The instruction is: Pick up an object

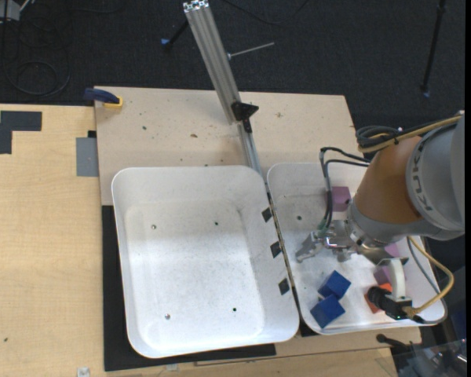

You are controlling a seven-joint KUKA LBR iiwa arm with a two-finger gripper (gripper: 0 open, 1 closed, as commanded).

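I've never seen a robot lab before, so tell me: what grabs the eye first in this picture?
The big grey arm with its orange band reaches in from the right over the right bin, its gripper low above the floor. Just below it lie two blue blocks, with a purple block farther back. The left bin lies alongside.

2 blue blocks point(330, 297), purple block point(340, 198), white bins point(141, 187)

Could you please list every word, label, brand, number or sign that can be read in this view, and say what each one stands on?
None: no readable text stands on anything in this view.
The checkered black-and-white tip of the slanted aluminium rail is a pattern, not writing.
The blue blocks, the purple block and the two shallow white bins bear no print.
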